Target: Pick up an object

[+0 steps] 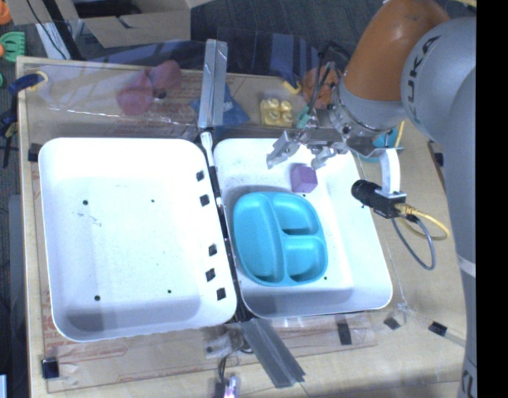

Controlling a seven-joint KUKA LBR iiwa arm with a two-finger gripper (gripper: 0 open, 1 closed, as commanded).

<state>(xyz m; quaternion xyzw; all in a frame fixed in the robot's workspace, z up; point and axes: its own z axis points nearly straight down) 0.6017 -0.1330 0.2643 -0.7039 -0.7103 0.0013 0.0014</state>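
1. Gripper (302,153): hangs above the far end of the right bin (365,247); fingers spread apart, nothing between them.
2. Purple block (303,177): small, lies on the bin floor just below the fingertips, touching or nearly touching the far rim of the blue divided tray (280,236).
3. Left bin (121,239): no candidate objects in it.
4. Risk: a descent slightly off line may pinch the tray rim with the block, or nudge the block against the tray so it slips out sideways.
5. Risk: the tray is probably too broad for a secure grasp.
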